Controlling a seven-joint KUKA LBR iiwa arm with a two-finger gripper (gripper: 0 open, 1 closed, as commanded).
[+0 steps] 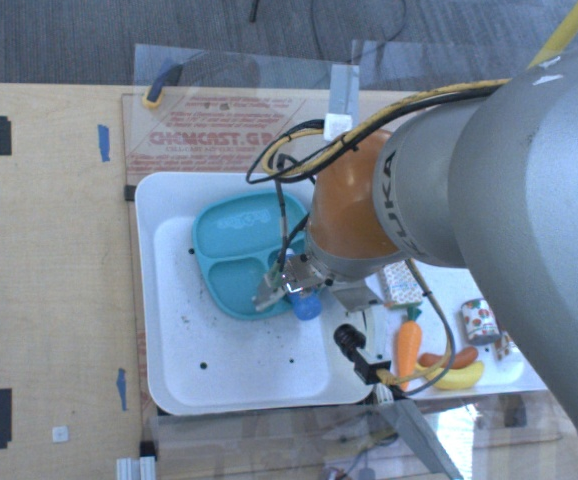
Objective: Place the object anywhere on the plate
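Note:
A light blue divided plate (231, 240) lies in the left white bin (169, 268), towards its upper right. My gripper (273, 292) hangs over the plate's lower right rim, under the orange band of the arm (349, 208). A small darker blue object (308, 307) sits just right of the gripper, at or just off the plate's rim. The wrist partly covers it, and whether it is held is unclear.
The right bin (514, 368) holds a carrot (407, 345), a banana (459, 376), a red sausage-like item (435, 359), a patterned packet (401, 282) and a small red-and-white item (479, 319). The arm's bulk covers most of that bin. Black cables (289, 153) loop above the plate.

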